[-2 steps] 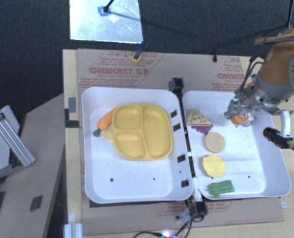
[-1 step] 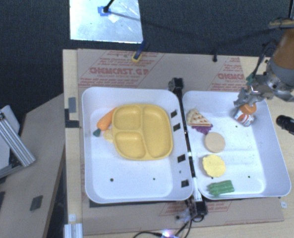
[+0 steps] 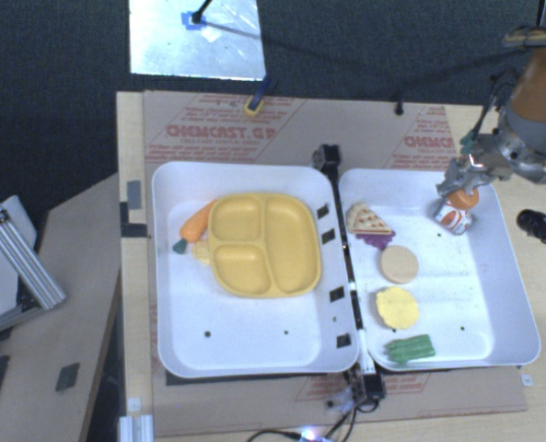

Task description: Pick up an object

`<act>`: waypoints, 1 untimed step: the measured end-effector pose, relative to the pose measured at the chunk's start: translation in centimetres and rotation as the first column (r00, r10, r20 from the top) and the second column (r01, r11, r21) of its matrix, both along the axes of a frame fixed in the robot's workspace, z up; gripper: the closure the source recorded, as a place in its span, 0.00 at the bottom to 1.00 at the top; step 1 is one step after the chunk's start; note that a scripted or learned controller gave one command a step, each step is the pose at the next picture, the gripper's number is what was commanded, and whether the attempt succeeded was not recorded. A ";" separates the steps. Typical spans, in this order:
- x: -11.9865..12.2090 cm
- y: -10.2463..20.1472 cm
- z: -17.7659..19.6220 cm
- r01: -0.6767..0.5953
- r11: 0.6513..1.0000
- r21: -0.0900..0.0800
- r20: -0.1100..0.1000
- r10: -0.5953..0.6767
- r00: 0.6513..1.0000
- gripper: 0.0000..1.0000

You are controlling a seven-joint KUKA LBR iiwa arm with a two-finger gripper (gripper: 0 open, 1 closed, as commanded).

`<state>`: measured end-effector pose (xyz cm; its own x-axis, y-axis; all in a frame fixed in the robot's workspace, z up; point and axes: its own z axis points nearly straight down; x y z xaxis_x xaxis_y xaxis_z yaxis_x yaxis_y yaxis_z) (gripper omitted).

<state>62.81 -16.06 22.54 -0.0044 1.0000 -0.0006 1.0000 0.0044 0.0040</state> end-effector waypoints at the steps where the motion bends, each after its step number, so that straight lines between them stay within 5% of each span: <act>1: -0.7 4.7 -0.9 -0.003 1.000 0.001 -0.004 0.003 1.000 1.00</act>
